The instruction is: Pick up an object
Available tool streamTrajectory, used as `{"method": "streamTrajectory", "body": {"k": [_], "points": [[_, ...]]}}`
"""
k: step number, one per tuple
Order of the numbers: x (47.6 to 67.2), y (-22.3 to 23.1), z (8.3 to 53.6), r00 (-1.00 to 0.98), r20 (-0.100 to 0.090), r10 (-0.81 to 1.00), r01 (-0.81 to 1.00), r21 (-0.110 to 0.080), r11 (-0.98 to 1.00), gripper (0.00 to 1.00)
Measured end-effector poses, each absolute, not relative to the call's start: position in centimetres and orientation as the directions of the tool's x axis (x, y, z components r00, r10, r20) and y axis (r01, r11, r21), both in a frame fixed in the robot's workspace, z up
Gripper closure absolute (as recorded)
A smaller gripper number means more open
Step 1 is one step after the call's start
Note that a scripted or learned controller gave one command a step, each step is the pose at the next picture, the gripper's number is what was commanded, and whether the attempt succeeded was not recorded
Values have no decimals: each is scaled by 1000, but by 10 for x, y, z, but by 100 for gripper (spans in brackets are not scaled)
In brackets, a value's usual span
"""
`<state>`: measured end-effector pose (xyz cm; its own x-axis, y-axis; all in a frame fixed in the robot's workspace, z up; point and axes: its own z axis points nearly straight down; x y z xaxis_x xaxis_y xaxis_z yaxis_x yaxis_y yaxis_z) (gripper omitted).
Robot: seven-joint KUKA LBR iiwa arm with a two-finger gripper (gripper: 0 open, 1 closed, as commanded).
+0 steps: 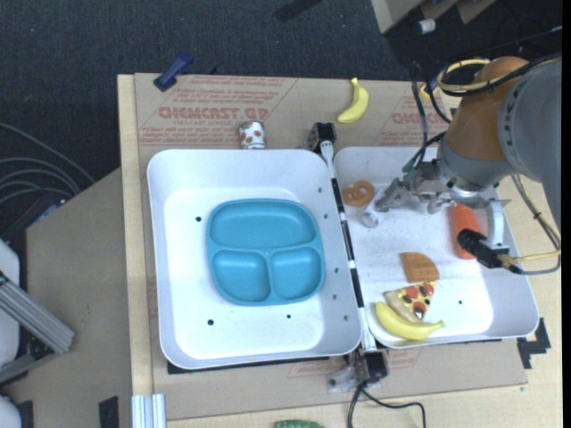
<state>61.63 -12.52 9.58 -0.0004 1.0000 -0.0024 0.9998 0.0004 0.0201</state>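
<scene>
The right white bin (513,315) has open floor at its centre, with a brown pretzel (359,193) at ten o'clock, a tan cracker (418,266), pizza slice (417,300) and yellow banana (406,322) crowding six o'clock, and what seems an orange carrot (466,231) at three.

The cardboard sheet (268,105) under the bins bears red lettering reading roughly "CHEMCAST GP".

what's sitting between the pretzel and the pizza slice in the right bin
A brown cookie lies between the pretzel and the pizza slice, nearer the pizza, in the camera view.
</scene>
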Motion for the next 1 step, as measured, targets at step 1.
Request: {"method": "streamTrajectory", "body": {"k": [1], "points": [[674, -105, 96, -2, -1, 1000, 1000, 23, 2, 0]]}}
